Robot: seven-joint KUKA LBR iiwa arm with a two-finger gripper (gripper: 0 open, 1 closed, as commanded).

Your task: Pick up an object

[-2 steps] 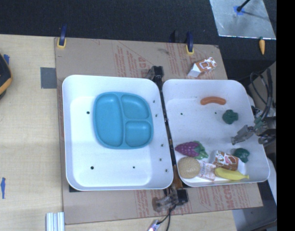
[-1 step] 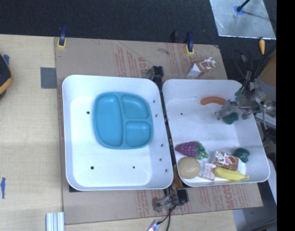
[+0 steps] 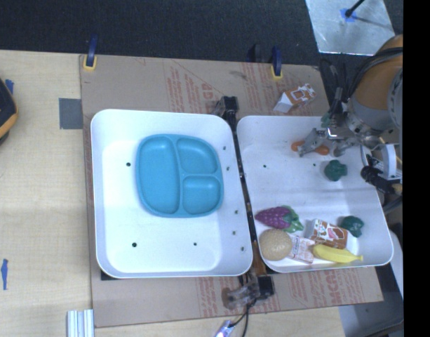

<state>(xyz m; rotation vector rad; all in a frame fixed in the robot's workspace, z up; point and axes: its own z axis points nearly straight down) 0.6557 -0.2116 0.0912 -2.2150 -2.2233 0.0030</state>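
From the camera view we see the gripper (image 3: 314, 148) low over the right bin's (image 3: 285, 181) far corner, its fingers spread narrowly beside a small orange object (image 3: 299, 146), nothing visibly between them. A dark green piece (image 3: 334, 170) lies near. The left bin (image 3: 116, 188) holds a blue divided plate (image 3: 179, 175).
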